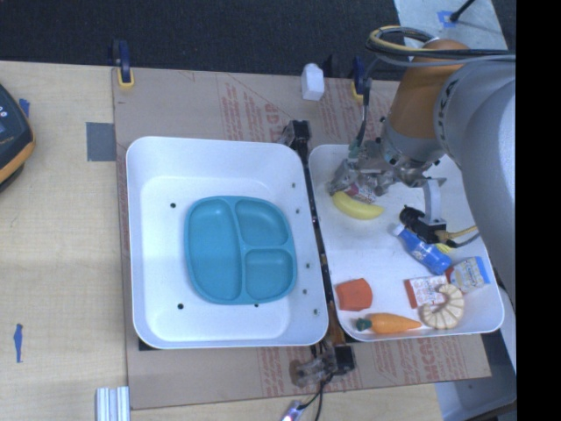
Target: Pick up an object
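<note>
Camera view: the gripper is down in the far corner of the right bin, directly above the yellow banana. Whether its fingers are spread or closed around anything cannot be told; clutter there hides them. The banana lies on the bin floor touching or just under the tool, so the pick looks begun but not finished: nothing is visibly lifted. Further out lie a blue bottle, an orange block, a carrot and a packet. The left bin holds a blue divided plate, on the worktop.
</note>
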